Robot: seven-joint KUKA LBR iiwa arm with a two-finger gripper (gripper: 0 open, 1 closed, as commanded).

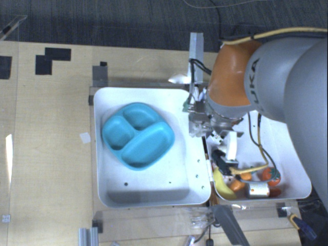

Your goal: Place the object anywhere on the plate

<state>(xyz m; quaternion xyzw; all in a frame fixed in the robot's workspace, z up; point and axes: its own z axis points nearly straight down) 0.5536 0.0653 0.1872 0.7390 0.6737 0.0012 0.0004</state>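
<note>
Only readable bit is the dark lettering on the grey arm (287, 70), just past the orange band (230, 76) above the fingers, looks like "UKA" of the KUKA brand with the first letter cut off.

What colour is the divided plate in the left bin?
Light blue all over. The plate shows plainly in the camera view, lying in the left bin.

A pale wood-grain bench (46, 152) is filling most of the scene, with black block-shaped marks (50, 59) sitting near its upper left. Dark grey carpet (102, 9) is running along the top, a thin cable (241, 1) looping across it.
</note>
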